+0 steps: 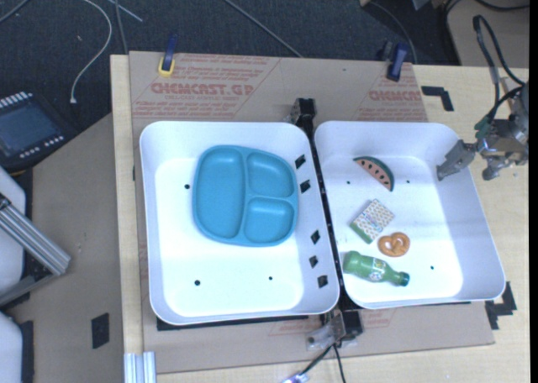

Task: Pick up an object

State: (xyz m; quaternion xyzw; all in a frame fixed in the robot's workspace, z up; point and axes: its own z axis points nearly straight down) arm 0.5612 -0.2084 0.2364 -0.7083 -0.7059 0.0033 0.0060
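- Four small things lie in the right bin (437,230), all in its left half and toward its near edge: a watermelon slice (374,171), a checked packet (372,218), a pretzel (393,243) and a green bottle (375,269).
- Any one of them can serve as the thing to pick up; none is lifted yet.
- The gripper (472,159) is at the right edge of the right bin, near its far right corner, well apart from all four things. Its two fingers (450,160) look spread apart, with nothing between them.
- I think it is there because it has not yet chosen a target, since that part of the bin is bare.
- The watermelon slice lies alone, near the far edge, so it looks the easiest to reach.
- The packet, the pretzel and the bottle are close together. The bottle lies on its side just beside the pretzel and near the near edge, so a finger could push a neighbour or meet the wall.
- The left bin (168,272) carries a blue divided plate (245,195) in its middle; it does not stand in the way.
- Black clips (308,205) hold the two bins together along their shared edge.
- Cables (84,3) lie on the dark floor beyond the bench.
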